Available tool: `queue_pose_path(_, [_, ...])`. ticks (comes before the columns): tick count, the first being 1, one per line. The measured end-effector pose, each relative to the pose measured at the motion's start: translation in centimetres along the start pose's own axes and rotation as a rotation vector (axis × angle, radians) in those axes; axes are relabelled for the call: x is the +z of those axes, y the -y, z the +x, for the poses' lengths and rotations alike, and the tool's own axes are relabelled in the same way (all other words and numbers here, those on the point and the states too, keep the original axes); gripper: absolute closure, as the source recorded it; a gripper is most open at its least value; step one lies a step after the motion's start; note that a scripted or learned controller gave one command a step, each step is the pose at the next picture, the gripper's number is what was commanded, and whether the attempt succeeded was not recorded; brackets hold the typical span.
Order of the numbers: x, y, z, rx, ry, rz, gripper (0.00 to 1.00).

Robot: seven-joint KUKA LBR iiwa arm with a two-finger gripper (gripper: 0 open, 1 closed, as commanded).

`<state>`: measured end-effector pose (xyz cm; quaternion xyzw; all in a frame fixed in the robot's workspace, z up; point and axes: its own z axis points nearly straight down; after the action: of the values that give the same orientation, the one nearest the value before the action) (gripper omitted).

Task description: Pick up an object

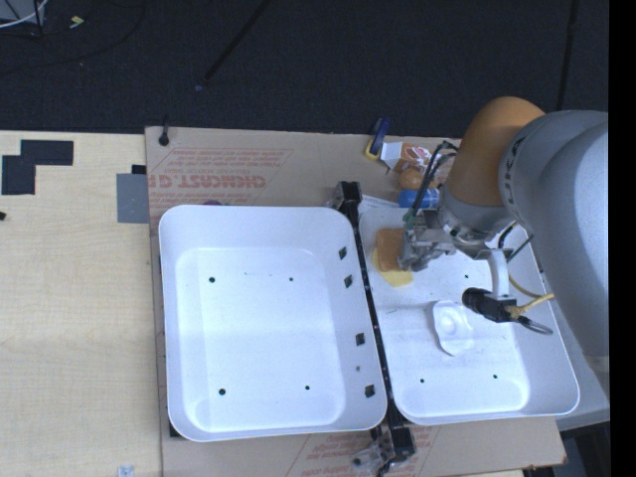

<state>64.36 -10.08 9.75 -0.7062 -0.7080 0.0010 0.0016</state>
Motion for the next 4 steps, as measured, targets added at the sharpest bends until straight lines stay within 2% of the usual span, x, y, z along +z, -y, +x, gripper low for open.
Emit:
queue_pose_path(1, [0.0,0.0,0.0,-0.001,0.001,0.001,0.00])
queue_pose_path(2, [-1.0,0.0,0.0,-0.003,0.000,0.001,1.00])
queue_pose_path(3, [-1.0,0.0,0.0,-0.004,0.000,0.002,0.00])
queue_pose_path(4, [1.1,0.1,1.9,0.002,0.000,0.001,0.00])
